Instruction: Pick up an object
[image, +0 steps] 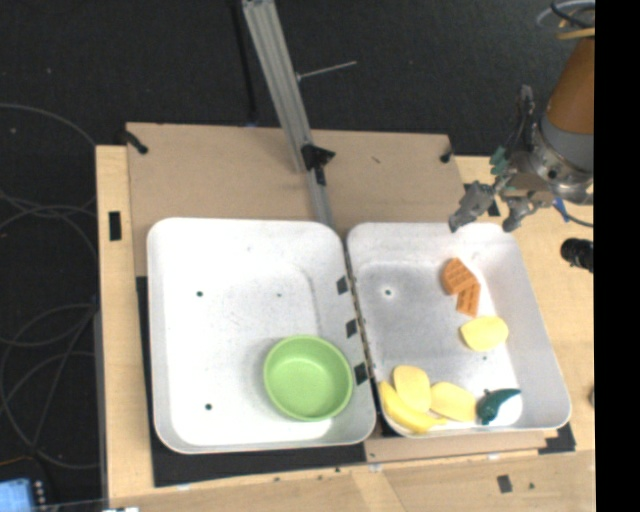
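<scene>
Lying in the right bin (520, 260), orange piece (461, 284) just below the empty, spread claw (490, 212)

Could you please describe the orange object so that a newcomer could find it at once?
Look in the right bin, in its upper right part. The orange waffle-like piece lies there just above a yellow slice; it alone is orange and ridged, while its neighbours are smooth yellow.

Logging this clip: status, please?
End effector open, holding nothing, above right bin's far edge. Orange piece nearest, untouched. Nothing in the way.
</scene>
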